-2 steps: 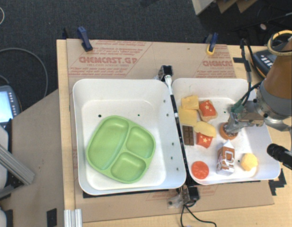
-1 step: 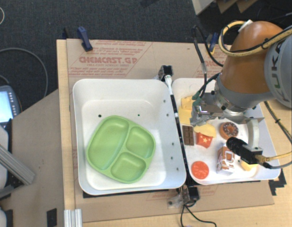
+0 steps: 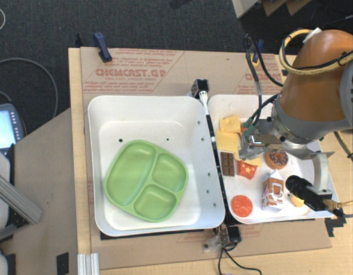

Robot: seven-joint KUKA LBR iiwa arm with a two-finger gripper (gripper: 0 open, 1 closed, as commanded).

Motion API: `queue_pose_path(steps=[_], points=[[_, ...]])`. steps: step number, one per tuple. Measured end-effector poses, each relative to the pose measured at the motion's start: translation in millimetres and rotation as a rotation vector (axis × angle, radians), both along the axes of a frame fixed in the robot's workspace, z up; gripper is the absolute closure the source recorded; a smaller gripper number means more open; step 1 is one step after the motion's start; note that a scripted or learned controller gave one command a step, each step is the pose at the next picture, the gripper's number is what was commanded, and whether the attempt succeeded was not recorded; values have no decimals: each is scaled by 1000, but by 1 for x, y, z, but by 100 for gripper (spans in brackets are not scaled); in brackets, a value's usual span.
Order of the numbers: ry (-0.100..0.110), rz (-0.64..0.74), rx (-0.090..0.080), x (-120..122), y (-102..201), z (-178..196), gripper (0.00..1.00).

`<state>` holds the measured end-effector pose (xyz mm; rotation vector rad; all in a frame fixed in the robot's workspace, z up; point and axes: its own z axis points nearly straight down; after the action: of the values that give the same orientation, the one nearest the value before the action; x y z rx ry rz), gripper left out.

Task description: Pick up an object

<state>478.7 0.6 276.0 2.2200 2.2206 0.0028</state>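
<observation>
My gripper (image 3: 250, 140) hangs low over the right bin (image 3: 233, 103), under the grey and orange arm. It is at the right edge of two yellow cheese-like pieces (image 3: 227, 134). Just below it lie a brown bar (image 3: 227, 163) and a small red box (image 3: 248, 168). A round brown and white piece (image 3: 276, 158) sits to the gripper's lower right, partly under the arm. Nearer the front of the bin are a red disc (image 3: 241, 205) and a brown and white carton (image 3: 273, 192). I see nothing held.
The left bin (image 3: 102, 110) holds a green divided plate (image 3: 146, 180). The two bins meet along a raised rim (image 3: 213, 153). The arm's bulk covers the right bin's far right side. A blue clamp (image 3: 102, 46) sits at the board's back edge.
</observation>
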Motion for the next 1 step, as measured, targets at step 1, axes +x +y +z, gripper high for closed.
queue_pose_path(steps=[1], points=[[0, 14, 4, 0, 120, 9, 100]])
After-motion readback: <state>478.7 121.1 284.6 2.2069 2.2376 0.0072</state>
